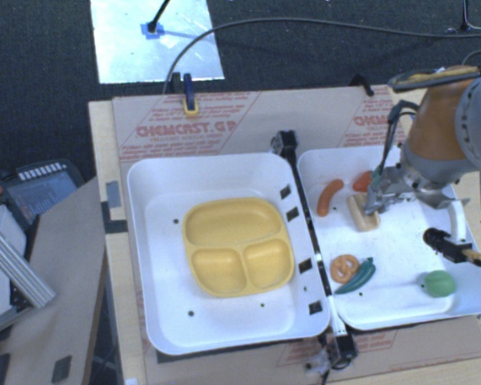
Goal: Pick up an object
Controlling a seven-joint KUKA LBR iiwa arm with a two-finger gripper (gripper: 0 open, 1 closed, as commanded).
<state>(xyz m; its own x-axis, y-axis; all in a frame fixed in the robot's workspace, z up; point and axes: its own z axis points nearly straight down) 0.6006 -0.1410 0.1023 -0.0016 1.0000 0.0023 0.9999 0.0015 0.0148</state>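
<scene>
A dark carpeted floor lies behind a bench covered with brown printed board, and on the board sit two shallow white bins side by side.

Nearest the front edge, in the right bin (403, 299), a green ball-like object (439, 283) rests close to the bin's front right corner. Toward the front left corner of the same bin lie a small pretzel (345, 265) and, touching or just beside it, a dark green pepper-shaped toy (356, 276). The left bin (156, 238) holds a yellow divided plate (234, 246), set about in its middle.

Further back in the right bin, a tan block (363, 214) lies on the bin floor, with the gripper (375, 201) down right at its upper right edge. Whether the claw is spread or closed cannot be told from here, and nothing shows clearly between its tips. Beyond, near the bin's rear edge, an orange sausage-shaped toy (329, 197) lies aslant, and a red object (362, 182) sits just beside the gripper, partly hidden.

As for progress, nothing appears lifted: every object seems to rest on the bin floor. The arm looks to be at the grasping stage over the tan block, so securing a hold and raising it are left.

At the far edge, a yellow-and-blue clamp (189, 95) grips the board.
</scene>
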